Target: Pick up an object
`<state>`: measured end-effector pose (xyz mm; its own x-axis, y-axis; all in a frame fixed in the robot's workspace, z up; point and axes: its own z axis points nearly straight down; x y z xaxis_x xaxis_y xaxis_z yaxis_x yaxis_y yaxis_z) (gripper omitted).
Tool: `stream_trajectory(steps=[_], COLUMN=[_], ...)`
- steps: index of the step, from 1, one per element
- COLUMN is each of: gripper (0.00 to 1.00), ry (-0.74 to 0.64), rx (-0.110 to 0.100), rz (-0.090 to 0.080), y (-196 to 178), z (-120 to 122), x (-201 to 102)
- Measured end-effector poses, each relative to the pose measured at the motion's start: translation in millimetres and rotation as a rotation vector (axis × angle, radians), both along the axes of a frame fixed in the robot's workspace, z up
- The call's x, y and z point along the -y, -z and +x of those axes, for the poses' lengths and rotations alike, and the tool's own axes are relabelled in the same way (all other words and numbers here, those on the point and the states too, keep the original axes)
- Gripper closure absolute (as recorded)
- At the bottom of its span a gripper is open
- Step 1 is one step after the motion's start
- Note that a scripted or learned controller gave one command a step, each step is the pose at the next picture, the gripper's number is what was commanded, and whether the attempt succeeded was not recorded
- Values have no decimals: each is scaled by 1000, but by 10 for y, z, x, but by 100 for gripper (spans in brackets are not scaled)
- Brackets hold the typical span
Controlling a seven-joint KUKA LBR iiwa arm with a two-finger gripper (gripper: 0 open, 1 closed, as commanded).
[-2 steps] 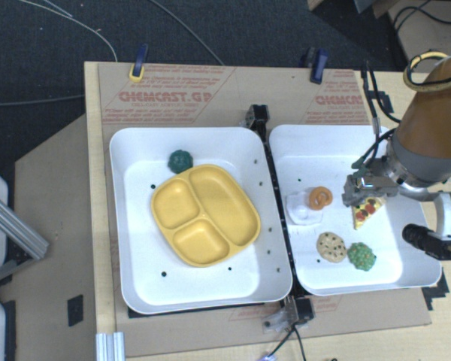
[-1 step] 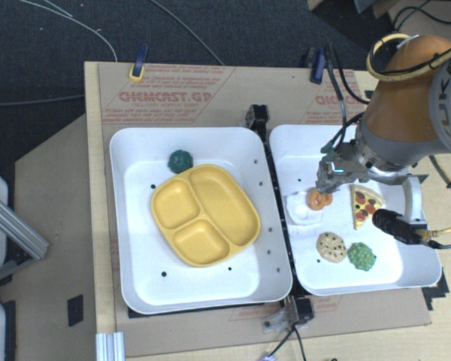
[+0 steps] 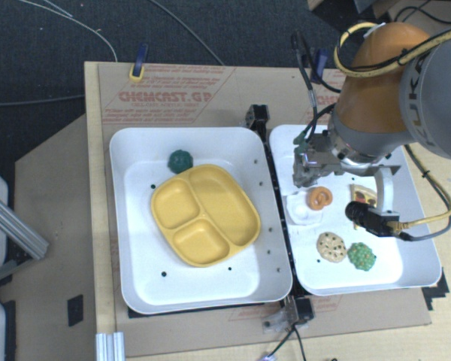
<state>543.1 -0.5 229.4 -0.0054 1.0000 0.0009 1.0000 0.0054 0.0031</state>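
Two white bins are sitting side by side on my bench, and I am watching the gripper (image 3: 310,173) hanging over the right bin (image 3: 417,273), near its inner wall. From this slanted view I cannot tell how its fingers are set, since the grey wrist and orange band of the arm (image 3: 376,74) are covering most of them. Just beside the fingers, toward the near edge of the bin, an orange ring-shaped piece (image 3: 319,198) is lying on the floor, touching nothing that I can make out. Farther from the fingers on that same side, a speckled round cookie (image 3: 331,247) and a green leafy lump (image 3: 362,256) are lying close together. Across the dividing walls from the fingers, the left bin (image 3: 135,277) is holding a yellow three-compartment tray (image 3: 204,213), tilted on its floor, and a small dark green ball (image 3: 181,159) is resting just beyond the tray's far corner.
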Motion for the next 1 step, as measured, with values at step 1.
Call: stream_trajectory(steps=[1], gripper=[100], ry=[-1], rx=[1], rz=[1], y=[-70], z=[159], x=[-515])
